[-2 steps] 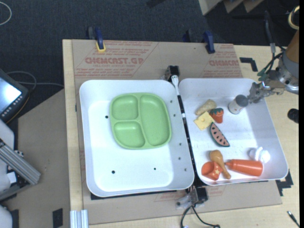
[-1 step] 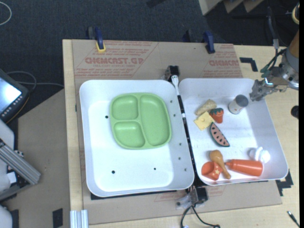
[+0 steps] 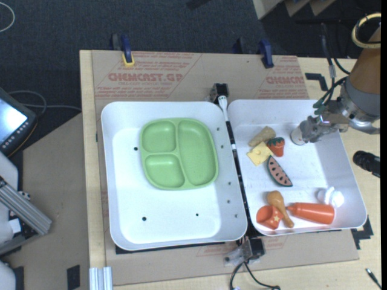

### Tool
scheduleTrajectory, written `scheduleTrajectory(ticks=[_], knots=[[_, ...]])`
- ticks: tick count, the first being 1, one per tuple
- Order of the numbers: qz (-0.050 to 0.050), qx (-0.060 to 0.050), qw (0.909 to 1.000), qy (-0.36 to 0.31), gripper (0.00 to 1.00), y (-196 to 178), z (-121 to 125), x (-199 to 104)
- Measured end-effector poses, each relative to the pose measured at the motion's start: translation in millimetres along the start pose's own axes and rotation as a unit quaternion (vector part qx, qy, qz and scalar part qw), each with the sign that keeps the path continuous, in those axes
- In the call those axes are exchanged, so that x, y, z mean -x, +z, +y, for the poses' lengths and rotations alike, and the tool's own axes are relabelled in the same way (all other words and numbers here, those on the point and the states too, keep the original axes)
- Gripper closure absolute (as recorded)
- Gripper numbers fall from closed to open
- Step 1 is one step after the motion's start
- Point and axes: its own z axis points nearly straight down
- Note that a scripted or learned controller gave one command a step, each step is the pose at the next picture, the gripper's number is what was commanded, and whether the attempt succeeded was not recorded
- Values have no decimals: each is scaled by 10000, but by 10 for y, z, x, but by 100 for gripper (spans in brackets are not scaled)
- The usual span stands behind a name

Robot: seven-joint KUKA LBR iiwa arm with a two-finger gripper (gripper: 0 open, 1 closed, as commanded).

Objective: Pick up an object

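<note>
Toy food is being observed lying unlifted in the right bin (image 3: 344, 156): carrot (image 3: 311, 212), watermelon slice (image 3: 279, 172), cheese wedge (image 3: 259, 155), strawberry (image 3: 276, 145), all smooth moulded plastic | gripper (image 3: 300, 133) is being held above the bin's upper part, nothing seen gripped, finger state cannot be told | pick judged not yet done | green divided tray (image 3: 179, 153) is being left in the left bin (image 3: 121, 180), glossy, rounded.

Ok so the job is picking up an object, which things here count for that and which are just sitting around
For the job:
- gripper, over the right bin
- cheese wedge
- strawberry
- watermelon slice
- chicken drumstick
- carrot
- tomato
- small white piece

Just lying about:
- green divided plate in the left bin
- blue clamps
</note>
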Motion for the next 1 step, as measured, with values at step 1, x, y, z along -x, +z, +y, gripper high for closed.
scheduleTrajectory(ticks=[1], knots=[[6,0,10000,-11,100,28,-262,-520]])
